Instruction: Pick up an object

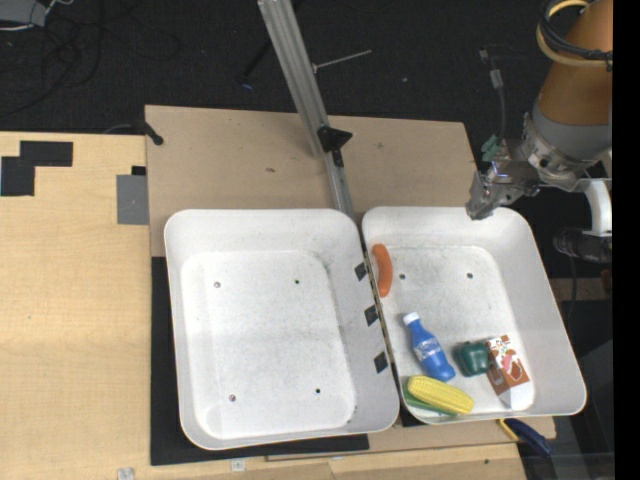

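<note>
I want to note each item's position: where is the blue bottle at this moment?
The blue bottle lies in the right bin, toward its lower left part, below the orange sausage, above the yellow corn and left of the dark green object.

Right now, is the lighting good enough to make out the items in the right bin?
Camera view: even light, the white right bin bright but not blown out; blue bottle, corn cob and orange sausage read sharp with soft shadows. The gripper at the bin's far rim looks dim and slightly blurred against the dark background.
</note>
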